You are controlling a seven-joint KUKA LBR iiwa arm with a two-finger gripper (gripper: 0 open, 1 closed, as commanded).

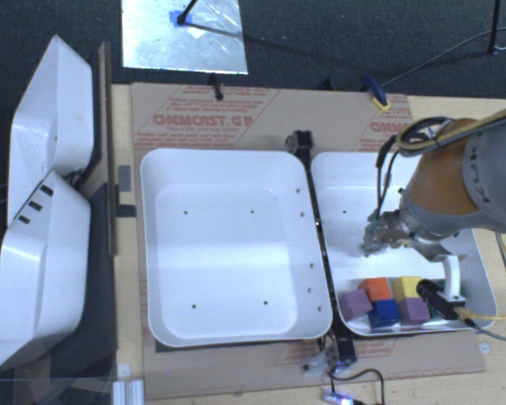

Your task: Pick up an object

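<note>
We count five blocks in the right bin (333,184): two purple (355,302), one orange (376,288), one yellow (406,287), one blue (385,312). The end effector (375,239) hangs just above them inside the bin; we cannot tell its grip.

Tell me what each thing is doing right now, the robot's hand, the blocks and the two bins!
hand: low over the right bin, above the blocks, nothing seen held.
orange block: lying in the right bin's near end.
yellow block: lying beside the orange one.
blue block: lying in front of the orange one.
purple blocks: lying at either side of the blue one.
right bin: flat on the bench, holding the blocks.
left bin: flat on the bench.
</note>
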